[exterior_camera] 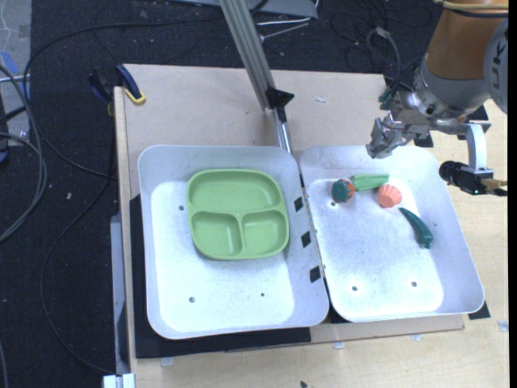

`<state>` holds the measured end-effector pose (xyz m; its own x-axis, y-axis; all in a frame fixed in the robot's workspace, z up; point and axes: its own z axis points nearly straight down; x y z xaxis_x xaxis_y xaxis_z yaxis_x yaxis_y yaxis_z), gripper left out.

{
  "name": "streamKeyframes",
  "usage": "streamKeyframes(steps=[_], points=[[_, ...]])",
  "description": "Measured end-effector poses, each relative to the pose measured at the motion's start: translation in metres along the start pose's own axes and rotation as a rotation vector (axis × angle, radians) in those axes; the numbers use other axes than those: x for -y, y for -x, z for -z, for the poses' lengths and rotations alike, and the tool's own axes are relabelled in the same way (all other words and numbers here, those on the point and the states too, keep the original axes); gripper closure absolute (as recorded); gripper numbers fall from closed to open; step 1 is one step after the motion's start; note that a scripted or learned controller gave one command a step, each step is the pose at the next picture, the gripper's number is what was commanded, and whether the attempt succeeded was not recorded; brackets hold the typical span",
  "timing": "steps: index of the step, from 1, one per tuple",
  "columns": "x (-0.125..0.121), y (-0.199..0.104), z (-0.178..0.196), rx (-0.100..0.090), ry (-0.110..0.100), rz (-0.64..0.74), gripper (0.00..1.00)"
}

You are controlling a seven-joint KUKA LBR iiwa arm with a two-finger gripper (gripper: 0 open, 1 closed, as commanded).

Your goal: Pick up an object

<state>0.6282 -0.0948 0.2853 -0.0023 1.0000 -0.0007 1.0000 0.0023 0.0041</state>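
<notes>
We take the right bin (452,241) as our landmark. The gripper (380,146) hangs over that bin's far rim, near its far left corner, on the grey arm (452,95) with the orange band (472,14) coming in from the right. We cannot tell how its jaws stand; nothing shows between them.

Inside the right bin, in its far half, we see three small toys. A green and orange piece, vegetable-like (355,187), lies nearest the gripper, just below it in the view and apart from it. Just right of that sits a small orange shell-like toy (390,196), close but we can't tell if touching. Right again, nearer the bin's right wall, lies a dark green pepper-like toy (418,226), set at a slant.

Left of the right bin, edge to edge with it, is the left bin (161,289), holding a light green divided plate (239,214) with three compartments. Both bins rest on the wooden surface (202,103).
</notes>
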Motion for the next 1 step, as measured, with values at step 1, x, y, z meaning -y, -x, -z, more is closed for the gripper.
streamKeyframes(steps=[1], points=[[0.0103,-0.0558,0.0011,-0.002,-0.005,0.005,1.00]])
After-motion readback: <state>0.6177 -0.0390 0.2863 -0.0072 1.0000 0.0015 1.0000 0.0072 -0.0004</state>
